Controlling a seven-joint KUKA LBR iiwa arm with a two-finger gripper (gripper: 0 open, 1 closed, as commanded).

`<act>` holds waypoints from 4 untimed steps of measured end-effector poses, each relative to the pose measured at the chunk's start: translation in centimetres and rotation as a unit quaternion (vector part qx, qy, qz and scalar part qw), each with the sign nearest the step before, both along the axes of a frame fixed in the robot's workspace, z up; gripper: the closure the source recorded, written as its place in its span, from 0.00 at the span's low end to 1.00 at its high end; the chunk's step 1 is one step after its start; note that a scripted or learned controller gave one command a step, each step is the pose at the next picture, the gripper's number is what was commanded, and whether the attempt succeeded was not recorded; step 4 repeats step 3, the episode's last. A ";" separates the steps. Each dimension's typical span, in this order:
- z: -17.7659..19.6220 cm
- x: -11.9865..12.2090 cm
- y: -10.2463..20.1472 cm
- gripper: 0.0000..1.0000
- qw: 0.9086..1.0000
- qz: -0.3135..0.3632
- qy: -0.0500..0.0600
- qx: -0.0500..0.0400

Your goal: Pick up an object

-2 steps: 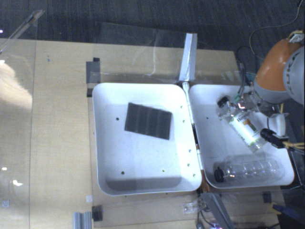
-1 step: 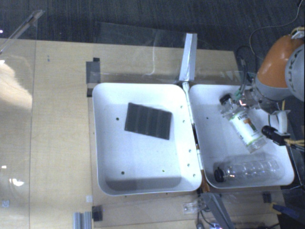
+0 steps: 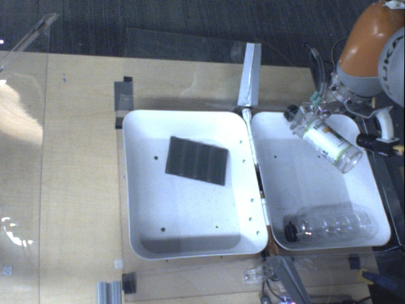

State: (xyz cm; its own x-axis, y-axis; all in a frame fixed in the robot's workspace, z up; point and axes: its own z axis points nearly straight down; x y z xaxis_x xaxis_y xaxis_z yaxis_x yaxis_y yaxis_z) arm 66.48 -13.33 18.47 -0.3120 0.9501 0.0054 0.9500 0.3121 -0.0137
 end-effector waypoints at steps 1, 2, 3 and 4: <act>2.5 -1.7 -0.1 1.00 0.999 0.039 -0.010 -0.001; 12.4 -6.2 -3.9 1.00 0.998 0.054 -0.012 -0.001; 2.1 0.5 -2.1 1.00 0.995 0.099 -0.010 0.000; 2.1 0.5 -2.1 1.00 0.995 0.099 -0.010 0.000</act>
